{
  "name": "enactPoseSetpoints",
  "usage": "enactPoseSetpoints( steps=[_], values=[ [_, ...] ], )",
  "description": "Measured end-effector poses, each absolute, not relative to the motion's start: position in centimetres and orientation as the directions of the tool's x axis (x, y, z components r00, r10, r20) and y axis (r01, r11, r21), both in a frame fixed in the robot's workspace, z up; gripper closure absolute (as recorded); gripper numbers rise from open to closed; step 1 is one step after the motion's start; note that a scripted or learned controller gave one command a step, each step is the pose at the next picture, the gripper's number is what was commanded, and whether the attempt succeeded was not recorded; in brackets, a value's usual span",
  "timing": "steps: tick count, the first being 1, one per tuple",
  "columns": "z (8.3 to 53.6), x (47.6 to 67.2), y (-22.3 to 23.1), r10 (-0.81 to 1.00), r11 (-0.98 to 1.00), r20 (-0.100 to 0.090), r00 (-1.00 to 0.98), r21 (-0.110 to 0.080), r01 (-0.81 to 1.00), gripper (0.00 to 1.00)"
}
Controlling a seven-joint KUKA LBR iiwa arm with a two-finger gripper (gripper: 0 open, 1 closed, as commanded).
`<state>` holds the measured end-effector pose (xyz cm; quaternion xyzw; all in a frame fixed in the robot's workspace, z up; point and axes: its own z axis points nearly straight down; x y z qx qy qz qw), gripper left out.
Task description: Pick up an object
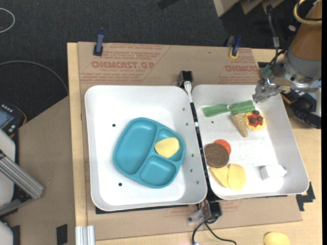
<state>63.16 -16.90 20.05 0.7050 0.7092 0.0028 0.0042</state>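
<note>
Nearest the camera, two yellow chip-like slices [230, 176] lie at the near edge of the right bin [292, 152], touching a brown cookie-like disc [216, 155] that overlaps an orange-red piece [224, 146]. A small white block [271, 172] sits toward the bin's near right corner. Farther back, a pizza slice toy [249, 122] rests just below two green stick-shaped pieces [228, 108] lying end to end across the far half. The gripper [263, 92] hangs over the bin's far right corner, near the green pieces' right end, nothing visible between its fingers; whether they are apart cannot be told. In the left bin [97, 137], a teal divided plate [135, 149] sits at center, one yellow oval piece [166, 147] in its right compartment.
</note>
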Motion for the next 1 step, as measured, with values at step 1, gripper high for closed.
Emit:
enactPoseSetpoints(
  steps=[1],
  values=[
    [8.1,50.45,-18.7,1.0,-0.008,0.005,0.008,-0.015,1.0,1.0]
  ],
)
